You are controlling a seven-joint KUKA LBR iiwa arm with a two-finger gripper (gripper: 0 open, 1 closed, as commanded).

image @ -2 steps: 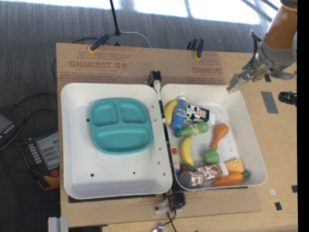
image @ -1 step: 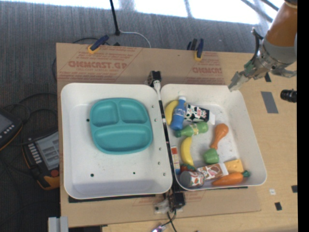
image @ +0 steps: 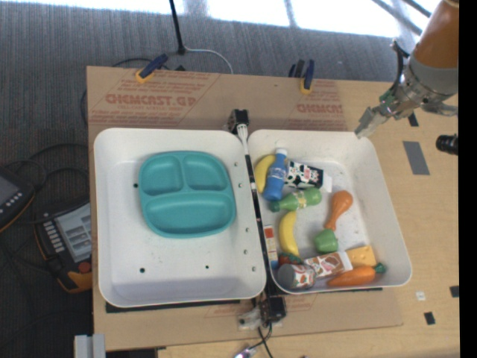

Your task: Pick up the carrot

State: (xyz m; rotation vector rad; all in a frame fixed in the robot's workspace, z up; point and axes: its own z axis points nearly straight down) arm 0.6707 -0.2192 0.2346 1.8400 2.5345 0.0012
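At the near-right corner of the right bin (image: pixel 387 200) the carrot (image: pixel 352 277) is lying flat, w/ a cheese wedge (image: pixel 363 256) just behind it & a small carton (image: pixel 320 267) touching its left. The gripper (image: pixel 370 121) is hanging well apart, over the bin's far-right corner, holding nothing; can't tell its finger gap.

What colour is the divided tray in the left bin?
Teal, a plain blue-green. The tray shows clearly in the camera view.
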